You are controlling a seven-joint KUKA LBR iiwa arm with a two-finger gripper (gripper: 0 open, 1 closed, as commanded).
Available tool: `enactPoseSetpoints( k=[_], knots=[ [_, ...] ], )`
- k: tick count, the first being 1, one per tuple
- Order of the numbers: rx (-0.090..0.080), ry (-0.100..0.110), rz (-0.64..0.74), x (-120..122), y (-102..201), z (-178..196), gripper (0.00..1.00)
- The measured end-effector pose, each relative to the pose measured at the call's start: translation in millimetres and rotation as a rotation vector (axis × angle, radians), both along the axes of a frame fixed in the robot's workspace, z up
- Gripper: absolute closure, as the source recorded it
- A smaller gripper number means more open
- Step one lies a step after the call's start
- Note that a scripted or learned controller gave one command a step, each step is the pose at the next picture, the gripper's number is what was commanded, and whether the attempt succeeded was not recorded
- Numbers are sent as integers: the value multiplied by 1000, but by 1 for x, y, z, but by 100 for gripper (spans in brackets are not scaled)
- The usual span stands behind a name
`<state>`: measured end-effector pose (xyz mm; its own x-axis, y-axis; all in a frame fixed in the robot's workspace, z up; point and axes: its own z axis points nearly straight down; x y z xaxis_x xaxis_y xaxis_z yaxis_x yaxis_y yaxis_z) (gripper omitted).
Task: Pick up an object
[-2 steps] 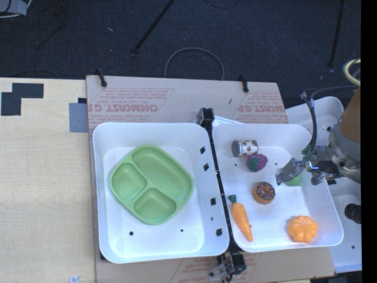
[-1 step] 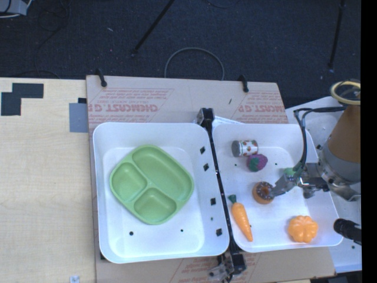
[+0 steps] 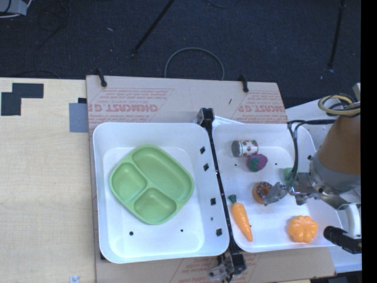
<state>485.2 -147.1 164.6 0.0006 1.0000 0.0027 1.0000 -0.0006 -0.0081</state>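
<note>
My gripper [image 3: 272, 194] reaches in from the right and hangs low over the middle of the right bin [image 3: 277, 239], its metal fingers right against a small brown and orange round object [image 3: 261, 191]. An orange carrot with a green top [image 3: 241, 218] lies near the bin's left wall. An orange pumpkin-like toy [image 3: 303, 229] sits at the bin's front right. A small can [image 3: 244, 148] lies on its side at the back, next to a purple and green toy [image 3: 256, 162].
The left bin [image 3: 112, 240] holds a green divided plate [image 3: 151, 183]. A black divider with clips [image 3: 213, 175] runs between the bins. Brown cardboard lies beneath both bins, and cables hang at the right, by the arm.
</note>
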Motion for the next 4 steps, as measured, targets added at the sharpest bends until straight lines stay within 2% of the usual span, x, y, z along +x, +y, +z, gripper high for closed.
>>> enactPoseSetpoints(
  k=[1, 2, 3, 4],
  knots=[
    [1, 0, 0, 0, 5, -44, 0],
    [0, -2, -6, 0, 3, -32, 100],
    [-4, -11, 0, 2, -5, 28, 100],
    [-3, -11, 2, 3, -6, 78, 100]
  ],
)
